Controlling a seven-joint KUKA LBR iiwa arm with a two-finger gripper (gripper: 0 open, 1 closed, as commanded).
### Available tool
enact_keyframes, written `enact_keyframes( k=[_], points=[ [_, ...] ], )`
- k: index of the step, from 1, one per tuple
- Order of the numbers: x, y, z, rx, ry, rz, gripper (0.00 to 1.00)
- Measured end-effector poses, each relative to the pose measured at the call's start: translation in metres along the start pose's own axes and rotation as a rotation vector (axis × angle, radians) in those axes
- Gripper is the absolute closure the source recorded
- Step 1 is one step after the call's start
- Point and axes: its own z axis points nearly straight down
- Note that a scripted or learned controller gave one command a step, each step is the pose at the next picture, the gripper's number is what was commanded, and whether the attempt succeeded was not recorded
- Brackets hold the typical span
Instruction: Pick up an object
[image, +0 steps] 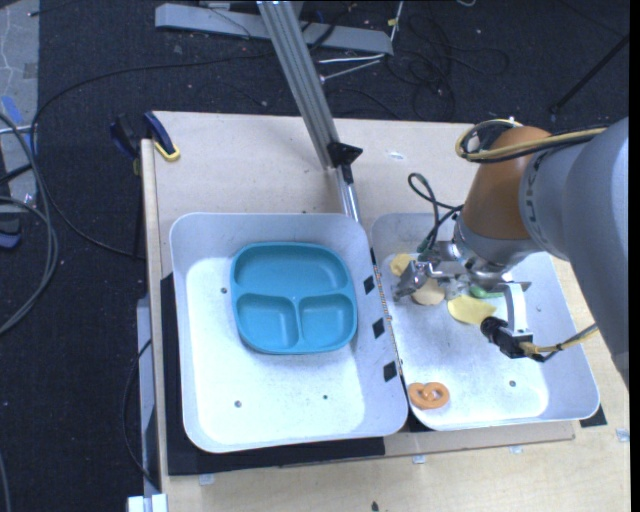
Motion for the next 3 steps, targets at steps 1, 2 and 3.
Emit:
enact_keyframes(
  k=[1,2,3],
  points=[
    [0.000,0.001,-0.012,-0.002,0.000,0.001,1.00],
    [-0.005,-0.005,-0.072,-0.006,0.000,0.002,1.00],
    [0.001,-0.007,-0.133,-0.007,0.000,-0.002,1.00]
  ],
)
